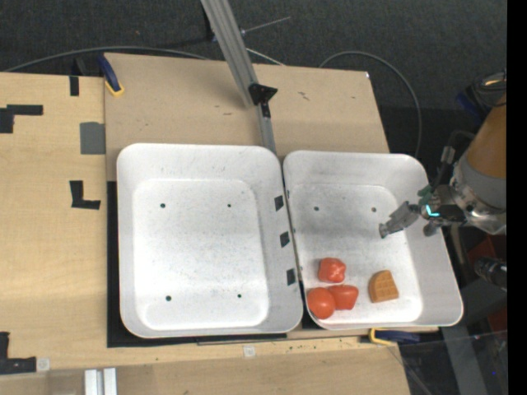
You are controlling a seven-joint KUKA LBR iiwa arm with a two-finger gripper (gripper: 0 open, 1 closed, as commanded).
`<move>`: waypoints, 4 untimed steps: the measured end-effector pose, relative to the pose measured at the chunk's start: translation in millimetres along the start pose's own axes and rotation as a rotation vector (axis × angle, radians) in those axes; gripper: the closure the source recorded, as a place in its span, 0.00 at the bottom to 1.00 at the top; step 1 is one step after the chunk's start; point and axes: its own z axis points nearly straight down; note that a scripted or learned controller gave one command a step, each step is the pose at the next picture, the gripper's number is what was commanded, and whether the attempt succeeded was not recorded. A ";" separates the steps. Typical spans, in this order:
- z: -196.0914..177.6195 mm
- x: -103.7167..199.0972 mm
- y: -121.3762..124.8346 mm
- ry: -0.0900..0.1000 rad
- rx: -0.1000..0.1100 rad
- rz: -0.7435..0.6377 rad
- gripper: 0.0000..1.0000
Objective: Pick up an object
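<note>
Two shallow white bins sit side by side on the wooden counter [206, 97]. The left bin [132, 245] has a bare speckled floor with a few small dark dots. The right bin [354, 179] holds the objects, all gathered near its front edge. A red piece [332, 270] lies just behind two more red pieces, one rounded [320, 303] and one blockier [344, 296], which touch each other against the front-left corner. Just to their right, apart from them, rests a small tan, waffle-textured piece [383, 286].

The arm enters from the right, its orange band [494, 151] above the grey wrist. The claw [412, 219] hangs over the right side of the right bin, behind the tan piece and well apart from the red ones. One grey finger [397, 220] slants down and to the left toward the bin floor; a second, shorter one shows beside it, with a gap between, so the claw looks spread, pinching nothing.

A slanted metal bar [235, 44] crosses the counter behind the bins.
</note>
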 end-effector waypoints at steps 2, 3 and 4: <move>55.9 10.7 -0.7 0.001 0.002 -0.001 0.00; 120.2 10.4 -3.4 0.001 0.003 0.000 0.00; 144.3 10.5 -3.4 -0.003 -0.005 -0.001 0.00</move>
